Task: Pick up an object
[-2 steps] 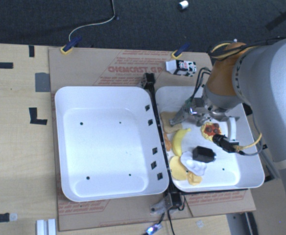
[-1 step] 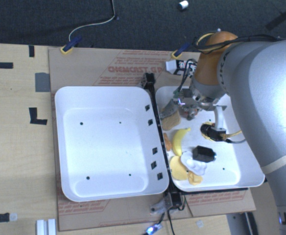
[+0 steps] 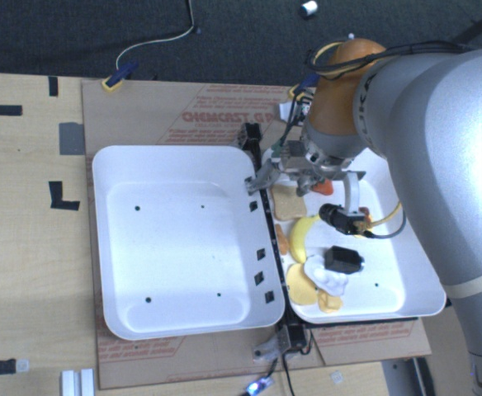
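Nearest the camera, at the near end of the right bin [image 3: 422, 308], lies the pile that the task offers: a pale yellow, soft-looking piece [image 3: 301, 285] with a small tan lump [image 3: 329, 303] just beside it, a crumpled white item [image 3: 332, 280] and a black block [image 3: 343, 260] resting against that. Farther in, a yellow banana-like piece [image 3: 301, 233] stands with its long axis running near to far, close to the bin's left wall, and a flat tan slab [image 3: 288, 205] lies just beyond it. A small red object [image 3: 325, 188] shows at the far side of the cluster.

Above the slab and the red object hangs the gripper [image 3: 311, 174], at the far-left part of the right bin, beside the divider between the bins. Whether its fingers are spread or closed cannot be told from this angle, and nothing can be seen between them.

So the relation that matters: the slab and the banana-like piece lie directly below and slightly nearer than the gripper, while the near pile is well apart from it. Judging by that, the slab or the red object is the likelier target.

Left of all this, the left bin [image 3: 109, 172] sits on the cardboard sheet [image 3: 216, 118].
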`<state>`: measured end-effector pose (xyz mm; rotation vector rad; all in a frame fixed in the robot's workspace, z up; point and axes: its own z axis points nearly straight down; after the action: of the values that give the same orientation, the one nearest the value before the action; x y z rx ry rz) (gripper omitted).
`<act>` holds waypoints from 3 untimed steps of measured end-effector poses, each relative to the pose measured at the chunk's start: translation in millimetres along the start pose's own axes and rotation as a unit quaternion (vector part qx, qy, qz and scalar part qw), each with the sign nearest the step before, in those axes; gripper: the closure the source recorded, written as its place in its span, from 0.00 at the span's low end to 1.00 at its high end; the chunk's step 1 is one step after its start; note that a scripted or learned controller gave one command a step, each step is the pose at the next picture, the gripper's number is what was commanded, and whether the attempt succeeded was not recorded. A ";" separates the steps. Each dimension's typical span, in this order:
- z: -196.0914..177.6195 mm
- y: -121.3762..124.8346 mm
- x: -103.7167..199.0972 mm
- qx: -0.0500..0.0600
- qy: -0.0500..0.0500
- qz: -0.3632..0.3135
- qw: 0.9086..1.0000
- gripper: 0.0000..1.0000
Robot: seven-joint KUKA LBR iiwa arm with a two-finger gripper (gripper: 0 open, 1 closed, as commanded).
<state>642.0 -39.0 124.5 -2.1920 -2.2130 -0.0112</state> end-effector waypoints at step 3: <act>-30.5 -1.0 54.6 0.000 0.001 -0.002 1.000 1.00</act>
<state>640.9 14.8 156.4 -2.1870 -2.2161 -0.0150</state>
